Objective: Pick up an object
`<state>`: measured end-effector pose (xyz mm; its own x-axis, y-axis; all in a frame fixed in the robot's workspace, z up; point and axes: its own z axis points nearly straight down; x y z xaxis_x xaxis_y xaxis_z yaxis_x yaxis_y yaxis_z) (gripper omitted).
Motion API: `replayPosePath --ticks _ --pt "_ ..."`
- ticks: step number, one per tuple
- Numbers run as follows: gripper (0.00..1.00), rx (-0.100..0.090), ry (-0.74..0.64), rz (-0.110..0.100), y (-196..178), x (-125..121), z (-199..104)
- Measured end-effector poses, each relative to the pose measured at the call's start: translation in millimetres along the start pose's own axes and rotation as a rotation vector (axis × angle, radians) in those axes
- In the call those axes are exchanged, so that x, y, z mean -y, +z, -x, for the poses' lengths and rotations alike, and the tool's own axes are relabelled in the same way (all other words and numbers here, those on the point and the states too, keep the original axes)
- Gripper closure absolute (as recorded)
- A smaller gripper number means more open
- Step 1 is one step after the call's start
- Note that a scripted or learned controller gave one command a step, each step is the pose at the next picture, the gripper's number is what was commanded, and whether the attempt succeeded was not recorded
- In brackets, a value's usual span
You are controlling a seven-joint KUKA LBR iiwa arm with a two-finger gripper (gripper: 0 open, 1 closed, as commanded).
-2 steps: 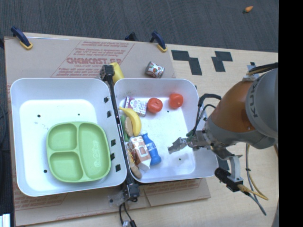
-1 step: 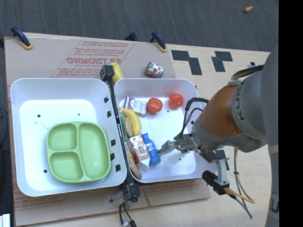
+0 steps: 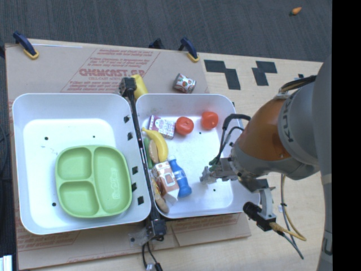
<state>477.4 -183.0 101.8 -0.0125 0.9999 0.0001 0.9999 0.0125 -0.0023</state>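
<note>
A: Where is the gripper (image 3: pixel 207 175)?

B: Low in the right bin (image 3: pixel 225 103), over bare white floor near the bin's right wall. Nothing sits between its fingers. Whether they are spread or closed I cannot tell; they are small and partly under the wrist.

A: And the things to pick?

B: Crowded along the bin's left wall. A banana (image 3: pixel 158 145) lies against that wall, a blue bottle (image 3: pixel 180 180) and a brown packet (image 3: pixel 165 179) just below it, near the front left corner. Two red fruits sit toward the far wall: tomato (image 3: pixel 184 125) and a smaller red ball (image 3: pixel 209 119), slightly apart. A purple carton (image 3: pixel 164 126) lies beside the tomato.

A: Open room?

B: The middle and right of the bin floor are bare, between the bottle and the gripper. The left bin (image 3: pixel 34 112) holds a green tray (image 3: pixel 93 180), set toward its front right, with white floor along the far and left walls.

A: Anything outside?

B: A small can (image 3: pixel 184 83) lies on the cardboard behind the right bin.
</note>
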Motion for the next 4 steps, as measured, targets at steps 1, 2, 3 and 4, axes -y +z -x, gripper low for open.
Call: replayPosePath --ticks 1,2,3,4 --pt "1.0 0.001 0.007 0.004 -114.2 -0.1 -21.9" --pt "1.0 -0.001 0.008 0.001 -92.8 -44.7 14.3" --pt "0.0 -0.001 0.007 0.001 -92.9 -44.7 14.1" --pt "0.0 -0.001 0.006 -0.001 10.4 -1.4 14.5"
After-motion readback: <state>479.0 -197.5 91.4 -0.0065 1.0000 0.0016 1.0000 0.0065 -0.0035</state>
